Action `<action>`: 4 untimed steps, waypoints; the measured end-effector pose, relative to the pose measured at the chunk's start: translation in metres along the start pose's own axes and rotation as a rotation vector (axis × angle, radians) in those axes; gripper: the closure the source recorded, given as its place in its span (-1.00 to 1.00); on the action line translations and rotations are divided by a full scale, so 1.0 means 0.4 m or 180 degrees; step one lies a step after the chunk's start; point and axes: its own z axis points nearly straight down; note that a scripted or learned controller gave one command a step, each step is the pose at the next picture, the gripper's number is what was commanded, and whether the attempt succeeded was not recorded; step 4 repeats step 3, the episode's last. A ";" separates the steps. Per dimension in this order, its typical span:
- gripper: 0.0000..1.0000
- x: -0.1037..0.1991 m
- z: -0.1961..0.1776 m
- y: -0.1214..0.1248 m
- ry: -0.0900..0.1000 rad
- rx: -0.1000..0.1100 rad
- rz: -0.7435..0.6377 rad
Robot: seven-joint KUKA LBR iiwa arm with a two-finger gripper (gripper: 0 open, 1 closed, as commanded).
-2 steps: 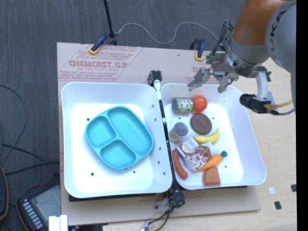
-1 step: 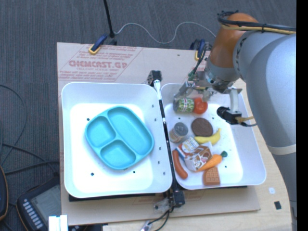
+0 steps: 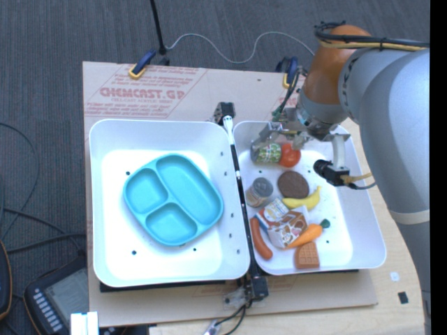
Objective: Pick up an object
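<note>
You can see the tool low over the far end of the right bin, but whether it is open or closed cannot be told from this angle. It sits right at a greenish can, which lies on its side against the tool, with a red tomato touching the can on its right. Nearer you in the same bin lie a brown patty, a banana, a small round tin, a printed packet, a sausage, a carrot and a waffle. The left bin holds a blue divided plate near its middle. Both bins rest on the board-topped counter.
</note>
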 end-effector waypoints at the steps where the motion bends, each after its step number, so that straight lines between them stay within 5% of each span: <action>1: -1.00 -0.002 0.005 -0.013 0.0002 0.0010 0.0003; 2: 1.00 -0.001 0.002 -0.026 0.0009 0.0069 0.0005; 3: 1.00 0.139 -0.157 -0.196 0.0021 0.0073 0.0005; 4: 1.00 0.139 -0.157 -0.196 0.0021 0.0073 0.0005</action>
